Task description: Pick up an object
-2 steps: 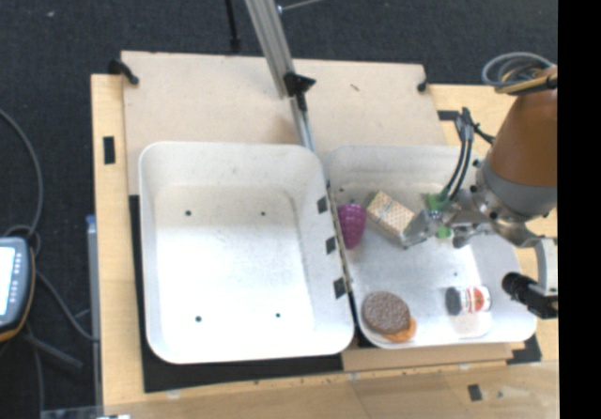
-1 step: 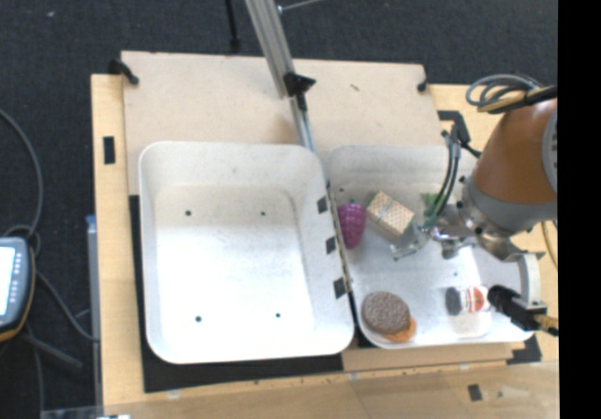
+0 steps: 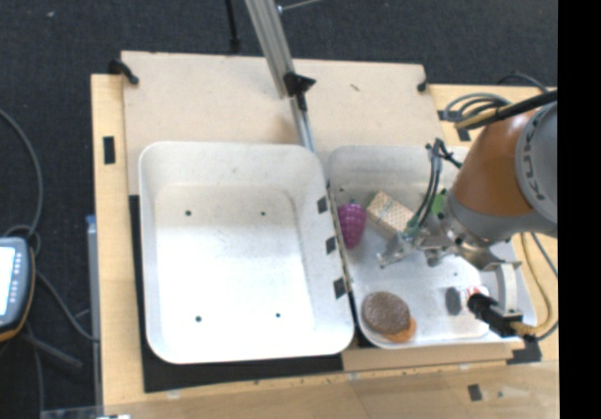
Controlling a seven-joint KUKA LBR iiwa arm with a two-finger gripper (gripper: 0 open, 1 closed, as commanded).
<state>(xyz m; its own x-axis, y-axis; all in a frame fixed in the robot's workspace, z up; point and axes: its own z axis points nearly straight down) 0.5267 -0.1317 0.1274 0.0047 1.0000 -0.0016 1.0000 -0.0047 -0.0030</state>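
The arm (image 3: pixel 502 173), grey with its orange band, reaches in from 3 o'clock and hangs over the right bin (image 3: pixel 376 163). Its end effector (image 3: pixel 399 248) sits low over the middle of that bin; whether it is released or clenched cannot be told, and nothing can be made out in its grasp.

Three loose things lie in the right bin. A purple object (image 3: pixel 351 223) stands near the bin's 9 o'clock wall, just beside the divider between the bins. A tan speckled block (image 3: pixel 389 211) lies tilted toward 12 o'clock of the end effector, close to it, though whether they touch cannot be told. A round brown object with an orange rim (image 3: pixel 388 314) rests near the bin's 6 o'clock edge, well apart from the other two. A small dark item (image 3: pixel 453 300) lies toward the bin's 4 o'clock corner, under the wrist.

The left bin (image 3: pixel 169 173) sits alongside at 9 o'clock. Both bins rest on the table (image 3: pixel 216 93), and a metal pole (image 3: pixel 268 23) slants up from between them toward 12 o'clock.
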